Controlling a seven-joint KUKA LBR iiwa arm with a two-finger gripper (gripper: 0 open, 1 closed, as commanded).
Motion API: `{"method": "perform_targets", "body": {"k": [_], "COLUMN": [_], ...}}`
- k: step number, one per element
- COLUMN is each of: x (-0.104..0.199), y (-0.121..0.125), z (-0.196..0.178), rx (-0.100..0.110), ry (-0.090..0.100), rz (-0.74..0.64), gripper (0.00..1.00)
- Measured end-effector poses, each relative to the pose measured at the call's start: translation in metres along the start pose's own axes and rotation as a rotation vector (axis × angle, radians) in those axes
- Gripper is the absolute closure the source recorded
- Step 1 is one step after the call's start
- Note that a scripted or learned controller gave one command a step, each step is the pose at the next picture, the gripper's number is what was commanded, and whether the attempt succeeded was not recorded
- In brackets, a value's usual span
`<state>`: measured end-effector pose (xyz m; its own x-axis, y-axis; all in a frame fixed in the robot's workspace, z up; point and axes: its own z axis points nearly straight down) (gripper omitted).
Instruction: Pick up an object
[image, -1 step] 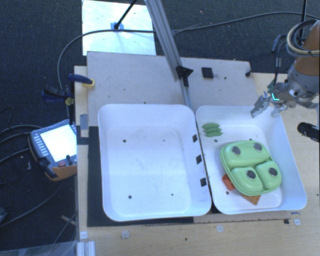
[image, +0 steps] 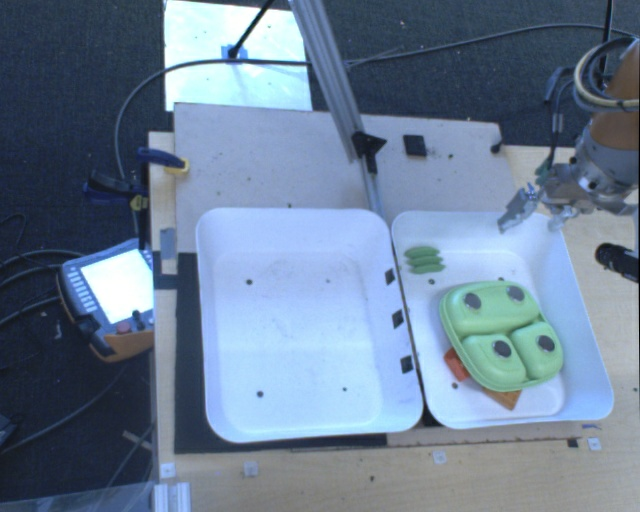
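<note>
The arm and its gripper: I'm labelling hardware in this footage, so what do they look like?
The arm is grey metal with an orange band above the wrist, and pale cables loop beside that band near the top right. The gripper is silvery grey, with two short fingers of the same dull metal. No markings can be made out.

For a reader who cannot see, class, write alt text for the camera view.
The end effector hovers over the right bin's far edge, holding nothing. That bin holds a green lumpy toy overlapping an orange piece, and a small green item.
</note>
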<state>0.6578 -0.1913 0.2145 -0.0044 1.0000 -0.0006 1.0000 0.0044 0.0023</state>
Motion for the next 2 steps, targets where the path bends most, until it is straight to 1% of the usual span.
{"method": "perform_targets", "body": {"k": [1, 2], "x": [-0.007, -0.010], "y": [-0.005, -0.002], "z": [0.046, 0.088], "rx": [0.002, 0.002], "ry": [-0.001, -0.001], "rz": [0.003, 0.001], "gripper": [0.00, 0.00]}}
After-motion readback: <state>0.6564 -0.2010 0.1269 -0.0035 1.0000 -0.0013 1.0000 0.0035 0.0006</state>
